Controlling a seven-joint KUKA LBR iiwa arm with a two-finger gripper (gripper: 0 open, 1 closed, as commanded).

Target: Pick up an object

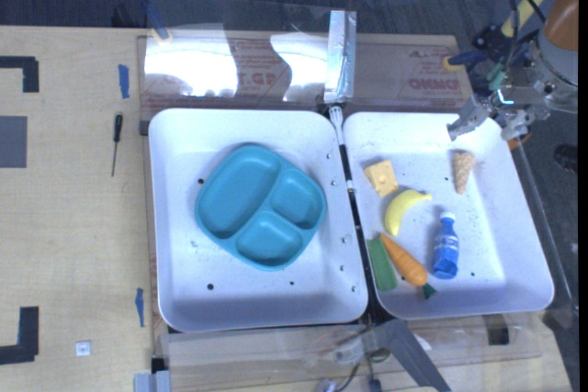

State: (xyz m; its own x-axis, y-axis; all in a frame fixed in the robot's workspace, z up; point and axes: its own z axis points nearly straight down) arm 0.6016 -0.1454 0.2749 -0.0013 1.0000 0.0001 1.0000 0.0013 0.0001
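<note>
My gripper [478, 119] hangs over the right white plastic bin's [528, 275] corner, maybe open; I cannot tell.

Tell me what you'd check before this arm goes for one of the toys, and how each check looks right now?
1. Gripper free of any load: ok, nothing shows between its fingers.
2. Gripper above a target: not ok, it hangs at the far right corner of the right bin, off every toy.
3. Nearest toy free to grab: ok, the ice cream cone lies alone.
4. Blue bottle has room around it: ok, it lies apart from the rest.
5. Carrot has room: not ok, it touches the green piece, and the banana is close by.
6. Left bin: ok, it holds a blue divided plate, out of the way.
</note>
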